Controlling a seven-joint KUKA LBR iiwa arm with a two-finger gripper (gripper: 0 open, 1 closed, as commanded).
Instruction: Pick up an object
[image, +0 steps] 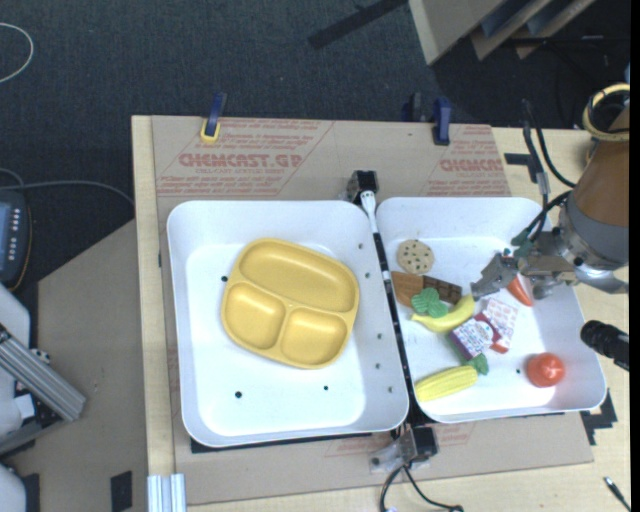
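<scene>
Dark carpet surrounds a cardboard-topped bench (300, 150) that carries two shallow white bins side by side. In the left white bin (200, 330) lies a yellow three-compartment plastic tray (289, 302). The two-finger gripper (512, 275) hangs low inside the right white bin (460, 215), near its right-hand wall, and a small orange-red piece (520, 290) sits at its tips; whether the fingers are closed on that piece or merely above it cannot be told.

Just to the gripper's left and slightly below lie a yellow toy banana (447, 315), a green leafy toy (428, 301) and a brown slab (412, 288). Further left and above is a round chocolate-chip cookie (413, 257). Directly below the gripper rests a purple-and-red printed packet (485, 333); beyond it a yellow toy corn cob (450, 381) and, below and to the right, a red toy tomato (545, 370).

To do the pick well, the arm should probably centre on the orange-red piece, descend straight, close fully, then lift slowly so the packet beside it is not dragged.
</scene>
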